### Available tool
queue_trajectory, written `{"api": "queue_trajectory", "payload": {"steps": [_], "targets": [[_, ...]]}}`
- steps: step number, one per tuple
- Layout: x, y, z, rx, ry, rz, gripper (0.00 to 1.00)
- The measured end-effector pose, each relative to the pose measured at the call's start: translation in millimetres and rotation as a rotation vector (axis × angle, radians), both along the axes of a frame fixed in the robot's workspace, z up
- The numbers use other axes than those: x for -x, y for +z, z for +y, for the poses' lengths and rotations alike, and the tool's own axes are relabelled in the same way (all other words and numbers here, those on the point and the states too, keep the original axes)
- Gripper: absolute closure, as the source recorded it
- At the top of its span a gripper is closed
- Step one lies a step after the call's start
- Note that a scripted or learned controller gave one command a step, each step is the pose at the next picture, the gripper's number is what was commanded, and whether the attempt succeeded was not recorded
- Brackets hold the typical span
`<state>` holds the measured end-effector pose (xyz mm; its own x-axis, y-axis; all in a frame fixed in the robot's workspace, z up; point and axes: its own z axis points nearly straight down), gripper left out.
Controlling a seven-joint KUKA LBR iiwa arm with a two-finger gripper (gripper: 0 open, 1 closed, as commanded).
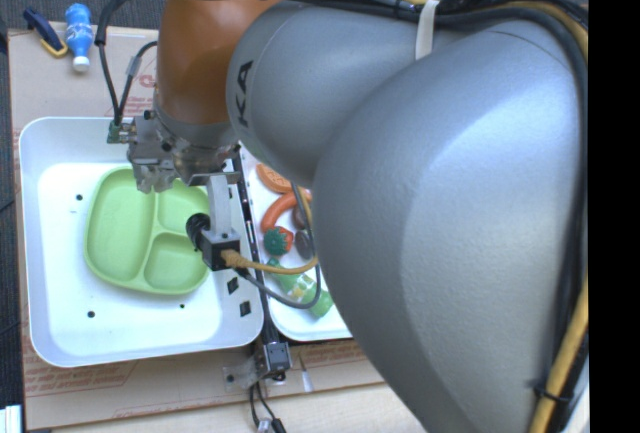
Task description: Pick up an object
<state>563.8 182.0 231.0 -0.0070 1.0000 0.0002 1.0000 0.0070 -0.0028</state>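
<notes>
My end effector hangs over the far edge of the left bin, right above the far rim of the green divided plate that lies flat in the middle of that bin. I cannot tell how the end effector stands, nor whether it touches the plate; my own wrist hides it. Nothing visible is lifted, so I judge this to be the approach or descent step, with the pick itself not yet done.

The plate is a rounded rectangle. Its long axis seems to run from the bin's far left corner toward its near right corner, and its compartments face up. A flat plate gives me little but its rim to pinch, so the next move likely calls for a careful drop onto that far rim.

The right bin holds small items, partly hidden under my arm: an orange piece, a teal thing and a green piece. A blue bottle lies at the bench's far left corner.
</notes>
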Motion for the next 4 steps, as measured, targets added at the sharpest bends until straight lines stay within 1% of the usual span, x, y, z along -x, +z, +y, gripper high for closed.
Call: {"api": "queue_trajectory", "payload": {"steps": [1,3,4], "targets": [[71,-14,19,0.003,0.003,0.001,1.00],[70,6,20,0.003,0.012,0.000,1.00],[87,30,36,-0.001,0.000,-0.005,1.00]]}}
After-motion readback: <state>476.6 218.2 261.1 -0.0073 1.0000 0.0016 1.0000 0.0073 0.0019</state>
